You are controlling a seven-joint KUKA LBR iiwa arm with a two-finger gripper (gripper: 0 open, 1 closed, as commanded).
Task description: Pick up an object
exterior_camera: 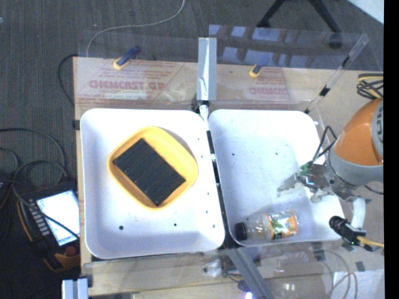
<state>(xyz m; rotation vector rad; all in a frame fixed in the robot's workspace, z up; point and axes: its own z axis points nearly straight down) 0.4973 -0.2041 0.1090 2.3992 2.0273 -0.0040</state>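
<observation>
Bottle point(269, 225): a clear plastic bottle with an orange and green label and a dark cap lies on its side in the right bin point(249, 136), along the near wall, cap toward the left. It is the sole loose item in that bin. The left bin point(93, 229) holds a yellow dish point(184, 154) near its centre, and a dark rectangular pad point(149, 171) rests inside the dish, turned at an angle. Both bins sit side by side on the counter point(143, 86), their inner rims touching. The arm point(361, 148) enters from the right. The pincer point(298, 180) hangs over the right part of the right bin, farther than the bottle and apart from it. Whether its fingers are apart or together cannot be told.
</observation>
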